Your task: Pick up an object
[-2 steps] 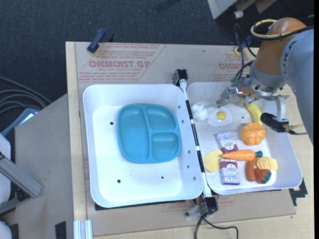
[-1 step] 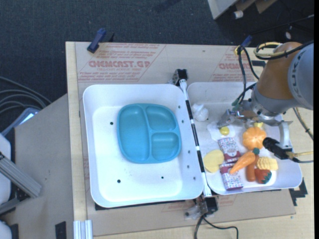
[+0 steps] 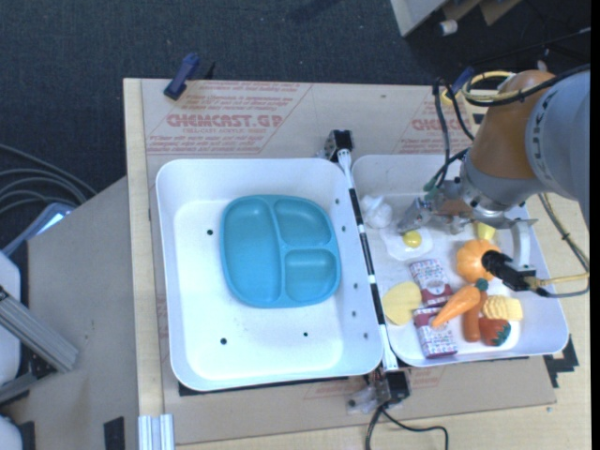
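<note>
**Arm low over the toy-food bin**

The gripper (image 3: pixel 424 212) hangs over the far part of the right bin (image 3: pixel 553 331), just above a fried-egg toy (image 3: pixel 412 242); whether it is open or closed cannot be told, and nothing shows in its grasp. Nearer than the egg lie an orange (image 3: pixel 472 258), a carrot (image 3: pixel 459 303), a yellow chip (image 3: pixel 402 302), a corn cob (image 3: pixel 504 307) and two snack packets (image 3: pixel 429 281). Left of that bin, the other bin (image 3: pixel 178 251) carries a blue divided plate (image 3: pixel 279 249).
</note>
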Robot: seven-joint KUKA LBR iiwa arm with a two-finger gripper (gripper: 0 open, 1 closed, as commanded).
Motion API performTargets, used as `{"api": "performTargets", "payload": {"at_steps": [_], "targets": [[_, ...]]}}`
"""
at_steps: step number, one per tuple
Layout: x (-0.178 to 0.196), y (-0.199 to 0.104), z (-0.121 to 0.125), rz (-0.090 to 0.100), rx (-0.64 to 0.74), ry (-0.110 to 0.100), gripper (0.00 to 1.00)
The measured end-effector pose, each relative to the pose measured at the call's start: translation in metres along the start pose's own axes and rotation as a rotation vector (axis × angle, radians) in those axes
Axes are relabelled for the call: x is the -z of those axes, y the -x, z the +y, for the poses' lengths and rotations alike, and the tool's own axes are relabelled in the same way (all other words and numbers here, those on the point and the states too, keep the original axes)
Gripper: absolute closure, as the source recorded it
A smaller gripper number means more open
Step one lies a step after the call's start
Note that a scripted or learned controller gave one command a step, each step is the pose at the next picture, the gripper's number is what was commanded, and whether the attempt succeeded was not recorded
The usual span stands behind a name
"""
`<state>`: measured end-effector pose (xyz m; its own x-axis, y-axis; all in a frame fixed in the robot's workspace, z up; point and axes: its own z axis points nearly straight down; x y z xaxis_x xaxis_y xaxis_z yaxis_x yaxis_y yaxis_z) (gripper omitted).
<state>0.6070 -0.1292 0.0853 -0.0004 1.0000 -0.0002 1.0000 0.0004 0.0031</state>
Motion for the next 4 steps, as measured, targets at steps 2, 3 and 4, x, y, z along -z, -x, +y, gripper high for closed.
{"api": "performTargets", "payload": {"at_steps": [2,3,4], "targets": [[-0.001,0.022,0.060,-0.002,0.000,0.000,0.00],[-0.001,0.047,0.060,-0.001,0.000,-0.001,0.00],[0.010,0.047,0.061,-0.003,0.001,0.003,1.00]]}}
